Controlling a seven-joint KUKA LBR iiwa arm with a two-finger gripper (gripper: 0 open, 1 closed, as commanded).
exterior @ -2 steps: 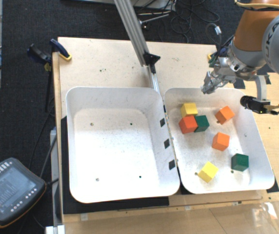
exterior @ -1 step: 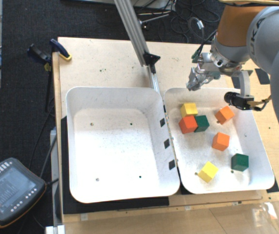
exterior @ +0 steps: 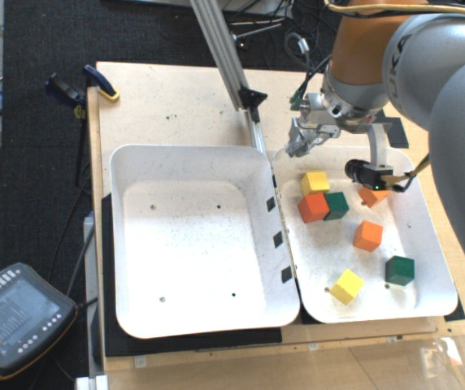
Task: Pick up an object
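My gripper (exterior: 300, 145) hangs over the far left corner of the right bin (exterior: 428, 287), above and a little left of a yellow cube (exterior: 315, 182). Nothing shows between its fingers. Just below that cube sit a red-orange cube (exterior: 314, 207) and a dark green cube (exterior: 336, 205), touching each other. An orange cube (exterior: 368, 236) lies mid-bin, another orange cube (exterior: 371, 194) sits partly under a black cable fitting, a second yellow cube (exterior: 347, 286) lies near the front, and a second green cube (exterior: 399, 270) is at the front right.
The left bin (exterior: 135, 177) lies beside the right one, with black clips on the shared wall (exterior: 278, 238). A slanted metal bar (exterior: 220, 43) crosses the back. The arm's body (exterior: 436, 63) fills the upper right. A pendant (exterior: 13, 319) sits at the lower left.
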